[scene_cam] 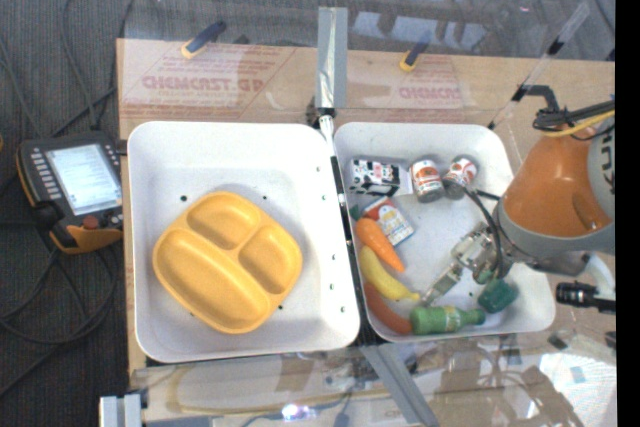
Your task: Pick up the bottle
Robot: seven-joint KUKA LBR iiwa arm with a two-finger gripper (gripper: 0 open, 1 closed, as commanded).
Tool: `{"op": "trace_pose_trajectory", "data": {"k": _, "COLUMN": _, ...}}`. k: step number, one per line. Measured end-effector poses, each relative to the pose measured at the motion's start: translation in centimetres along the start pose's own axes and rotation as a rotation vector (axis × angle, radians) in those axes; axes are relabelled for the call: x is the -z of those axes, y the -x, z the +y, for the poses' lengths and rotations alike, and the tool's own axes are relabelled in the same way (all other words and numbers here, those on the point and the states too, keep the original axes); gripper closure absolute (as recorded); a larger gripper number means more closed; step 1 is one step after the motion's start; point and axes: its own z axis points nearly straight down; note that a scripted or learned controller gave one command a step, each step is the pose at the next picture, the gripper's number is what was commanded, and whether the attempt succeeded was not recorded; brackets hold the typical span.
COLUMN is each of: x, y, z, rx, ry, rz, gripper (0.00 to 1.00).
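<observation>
The bottle (446, 319) is green with a darker cap and lies on its side at the near edge of the right bin (520, 315). My gripper (447, 279) reaches down and to the left into that bin, just above the bottle and beside the banana (386, 279). Its tip hangs close over the bottle's left half. I see nothing held in it. The grey and orange arm (560, 200) covers the bin's right side.
A green lump (497, 295) lies right of the bottle. Carrots (380, 241), a small packet (396, 223), a black-and-white carton (375, 176) and two cans (428, 179) share the right bin. A yellow divided plate (228, 260) sits in the left bin (150, 155).
</observation>
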Motion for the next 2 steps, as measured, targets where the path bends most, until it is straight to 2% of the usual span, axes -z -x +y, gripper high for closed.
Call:
{"op": "trace_pose_trajectory", "data": {"k": 1, "x": -0.1, "y": 3.5, "z": -3.0, "rx": 0.063, "ry": 0.003, "rz": 0.006, "gripper": 0.00}}
{"op": "trace_pose_trajectory", "data": {"k": 2, "x": 0.2, "y": 2.2, "z": -1.5, "rx": 0.274, "ry": 0.008, "rz": -0.014, "gripper": 0.00}}
